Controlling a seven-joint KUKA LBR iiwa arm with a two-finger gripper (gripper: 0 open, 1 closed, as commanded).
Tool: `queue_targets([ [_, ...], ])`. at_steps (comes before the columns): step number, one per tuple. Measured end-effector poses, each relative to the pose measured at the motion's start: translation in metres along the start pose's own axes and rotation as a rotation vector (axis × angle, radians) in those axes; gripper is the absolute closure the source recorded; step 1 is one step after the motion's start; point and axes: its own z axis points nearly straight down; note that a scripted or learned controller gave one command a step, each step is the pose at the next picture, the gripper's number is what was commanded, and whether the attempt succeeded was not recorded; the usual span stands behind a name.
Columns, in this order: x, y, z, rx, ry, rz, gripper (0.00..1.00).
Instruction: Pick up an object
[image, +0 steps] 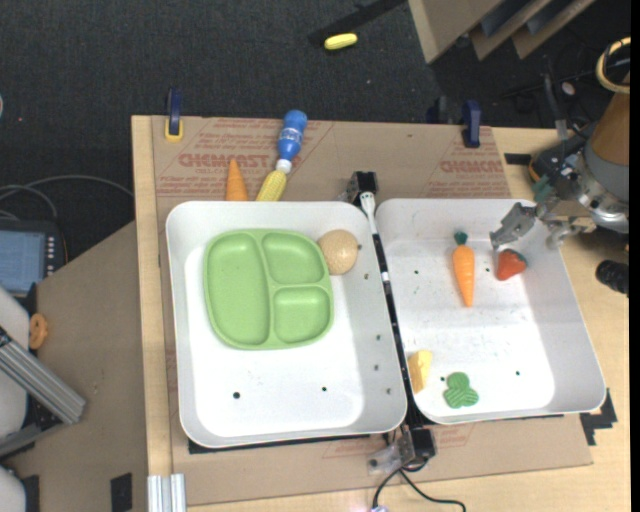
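Observation:
The right bin (540, 340) holds a toy carrot (464, 274) standing lengthwise near its middle, and a small red fruit (511, 264) just right of it. A yellow piece (420, 368) and a green leafy piece (460, 390) lie by the bin's front-left corner. My gripper (532, 230) hangs over the bin's far right part, open, its grey fingers (510, 225) spread. The red fruit lies just in front of the left finger and is not held between the two.
The left bin (280, 390) carries a green divided plate (268, 288) and a beige ball (340, 250) at the plate's far right corner. Behind the bins, a blue-capped bottle (290, 137), a yellow item (272, 185) and an orange cone (235, 182) lie on the board.

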Motion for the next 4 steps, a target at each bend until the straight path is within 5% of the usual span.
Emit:
queue_targets([
  [1, 0.013, -0.017, 0.128, 0.013, 0.004, 0.000, 0.00],
  [2, 0.011, -0.012, 0.109, -0.003, -0.001, 0.001, 1.00],
  [3, 0.011, -0.013, 0.110, -0.002, -0.001, 0.001, 0.00],
  [4, 0.012, 0.033, 0.128, -0.003, 0.000, -0.002, 0.00],
])
